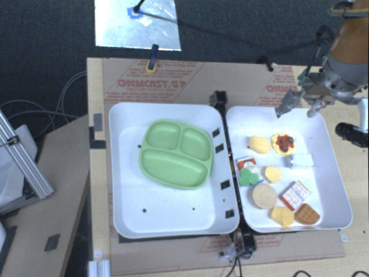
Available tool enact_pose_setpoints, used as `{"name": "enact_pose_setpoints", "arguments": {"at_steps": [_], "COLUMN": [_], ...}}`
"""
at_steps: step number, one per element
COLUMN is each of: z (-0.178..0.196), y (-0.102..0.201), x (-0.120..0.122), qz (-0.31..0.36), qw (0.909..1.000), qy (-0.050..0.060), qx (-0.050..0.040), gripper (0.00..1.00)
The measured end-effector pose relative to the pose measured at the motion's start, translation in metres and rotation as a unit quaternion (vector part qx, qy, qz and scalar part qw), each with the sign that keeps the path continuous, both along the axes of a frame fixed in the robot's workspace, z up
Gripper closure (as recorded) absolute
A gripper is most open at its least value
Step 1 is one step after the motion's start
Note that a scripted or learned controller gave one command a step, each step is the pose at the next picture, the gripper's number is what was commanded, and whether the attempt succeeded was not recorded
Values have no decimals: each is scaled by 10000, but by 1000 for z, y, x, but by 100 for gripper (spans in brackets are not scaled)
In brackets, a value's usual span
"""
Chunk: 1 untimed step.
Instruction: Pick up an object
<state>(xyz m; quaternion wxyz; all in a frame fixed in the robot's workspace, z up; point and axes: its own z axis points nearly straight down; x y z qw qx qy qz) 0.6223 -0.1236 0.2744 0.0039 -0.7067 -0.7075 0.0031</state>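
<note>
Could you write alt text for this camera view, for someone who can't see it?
A grey robot arm's open gripper hovers over the far edge of the right white bin, which holds small toy foods. The left white bin holds a green divided plate.

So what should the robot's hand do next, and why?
Probably move down and toward the toy food. The hand hangs open and holds nothing above the far edge of the right bin, and the nearest pieces, like the pizza toy, lie a little nearer the camera than it.
</note>
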Motion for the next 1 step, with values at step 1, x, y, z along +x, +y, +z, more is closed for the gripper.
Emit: {"name": "enact_pose_setpoints", "arguments": {"at_steps": [1], "z": [7], "y": [0], "x": [2], "qz": [11], "qw": [10000], "qy": [-59], "qx": [-7], "gripper": [0]}}
